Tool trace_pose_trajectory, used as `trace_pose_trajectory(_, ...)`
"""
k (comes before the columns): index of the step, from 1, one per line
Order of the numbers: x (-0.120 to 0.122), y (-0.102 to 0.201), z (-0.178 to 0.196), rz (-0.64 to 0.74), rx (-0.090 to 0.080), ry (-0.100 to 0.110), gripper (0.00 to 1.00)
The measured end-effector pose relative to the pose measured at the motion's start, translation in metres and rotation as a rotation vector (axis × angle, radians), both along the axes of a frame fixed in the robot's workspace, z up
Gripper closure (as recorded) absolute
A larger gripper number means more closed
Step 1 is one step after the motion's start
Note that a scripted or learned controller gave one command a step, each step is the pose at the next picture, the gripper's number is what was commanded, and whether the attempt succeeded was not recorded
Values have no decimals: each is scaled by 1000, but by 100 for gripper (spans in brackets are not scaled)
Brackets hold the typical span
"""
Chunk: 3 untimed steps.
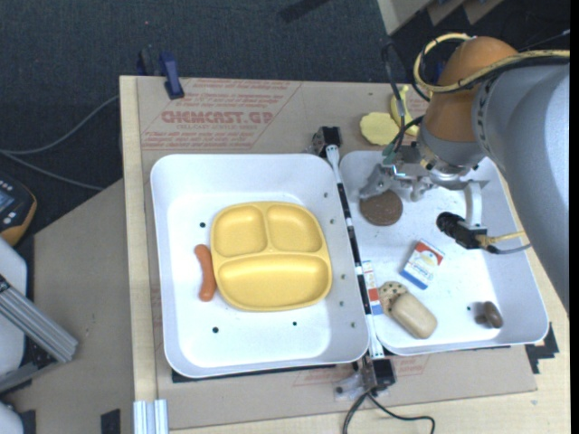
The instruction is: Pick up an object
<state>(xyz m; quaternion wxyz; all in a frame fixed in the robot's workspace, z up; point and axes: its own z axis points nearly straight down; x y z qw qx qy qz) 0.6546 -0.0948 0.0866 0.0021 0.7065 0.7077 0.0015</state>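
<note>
Arm over right bin, jaws (pixel 395 172) low by the brown round disc (pixel 382 208).

You've got the jaws at the rear-left corner of the right bin (pixel 520 328), w/ the disc just in front of and below them, seemingly touching or nearly so; can't tell how wide they're parted, or whether they hold anything. Rest of that bin: small blue-white-red carton (pixel 422 265) mid-bin, tan bread-like lump (pixel 412 315) w/ a cookie (pixel 392 290) at front left, dark small item (pixel 488 314) front right. Left bin (pixel 176 188) has a yellow divided tray (pixel 270 255) & an orange sausage (pixel 205 271) beside it.
</note>
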Motion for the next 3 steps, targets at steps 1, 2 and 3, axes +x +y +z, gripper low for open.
trace_pose_trajectory(1,-8,-5,0,-2,0,2,0)
trace_pose_trajectory(2,-2,-8,0,0,0,0,0)
trace_pose_trajectory(3,3,-3,-1,0,0,1,0)
